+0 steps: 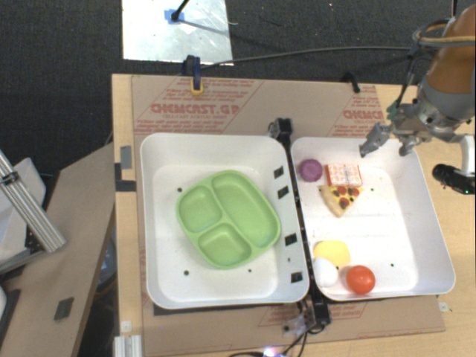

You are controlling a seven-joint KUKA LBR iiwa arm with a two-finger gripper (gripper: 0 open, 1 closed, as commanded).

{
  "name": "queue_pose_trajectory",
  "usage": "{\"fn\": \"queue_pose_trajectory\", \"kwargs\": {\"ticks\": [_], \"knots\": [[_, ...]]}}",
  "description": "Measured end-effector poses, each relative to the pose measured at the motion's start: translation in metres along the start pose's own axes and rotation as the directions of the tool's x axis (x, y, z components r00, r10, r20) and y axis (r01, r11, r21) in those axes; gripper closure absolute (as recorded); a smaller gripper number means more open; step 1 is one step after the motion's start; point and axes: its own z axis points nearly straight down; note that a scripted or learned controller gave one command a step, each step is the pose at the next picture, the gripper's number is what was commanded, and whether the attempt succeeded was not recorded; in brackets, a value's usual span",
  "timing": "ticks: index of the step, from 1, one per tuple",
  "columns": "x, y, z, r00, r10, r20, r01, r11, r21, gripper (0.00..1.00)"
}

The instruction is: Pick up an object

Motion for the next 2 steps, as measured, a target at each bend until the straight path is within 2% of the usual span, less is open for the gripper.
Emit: {"fn": "queue_pose_trajectory", "kwargs": {"ticks": [1, 2], "knots": [[0.000, 0.002, -0.009, 1.000, -0.002, 0.002, 0.002, 1.000, -0.013, 0.00], [0.000, 0.013, 0.047, 1.000, -0.005, 0.002, 0.005, 1.000, -0.011, 0.00]]}}
